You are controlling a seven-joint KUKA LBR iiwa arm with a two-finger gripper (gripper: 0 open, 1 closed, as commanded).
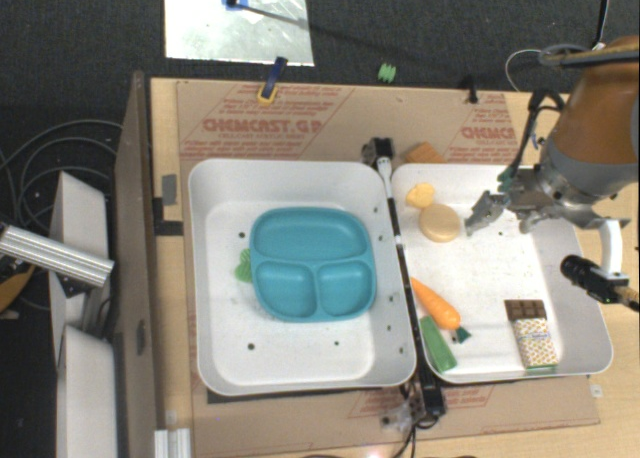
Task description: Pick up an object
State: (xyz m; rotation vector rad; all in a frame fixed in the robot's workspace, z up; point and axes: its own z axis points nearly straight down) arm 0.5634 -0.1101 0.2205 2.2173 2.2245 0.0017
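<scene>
The right bin [560, 246] holds a tan round piece [438, 223] with a small yellow piece [420, 194] just behind it. An orange carrot [438, 303] and a green piece [437, 342] lie by the bin's left wall. A brown and patterned bar [531, 330] rests near the front right. My gripper [487, 210] hangs over the back of this bin, just right of the tan round piece, with nothing seen in it.
The left bin [220, 276] carries a blue divided plate [312, 262] with a green scrap [243, 266] at its left edge. An orange block [424, 153] lies outside the bins at the back. The arm's grey body [590, 156] overhangs the right bin's far corner.
</scene>
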